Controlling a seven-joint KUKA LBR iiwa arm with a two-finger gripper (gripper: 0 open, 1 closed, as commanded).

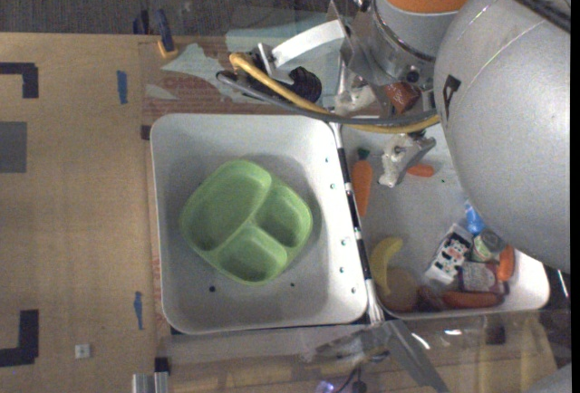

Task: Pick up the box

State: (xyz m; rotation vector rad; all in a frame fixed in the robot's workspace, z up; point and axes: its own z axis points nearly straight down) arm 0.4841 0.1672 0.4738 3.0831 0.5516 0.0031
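The box (448, 256) is small and white with dark and red print. It lies tilted near the front right of the right bin (521, 296), among other items. My gripper (400, 161) hangs over the back of that bin, well up and left of the box and apart from it. A small orange piece (420, 171) lies just right of the gripper. The big grey arm covers the bin's right side.
An orange carrot (362, 186) lies along the right bin's left wall, with a banana (385, 261) below it. A can (489, 245), a pinkish packet (478, 277) and a red item (469, 299) crowd the box. The left bin (181, 147) holds a green divided plate (246, 220).
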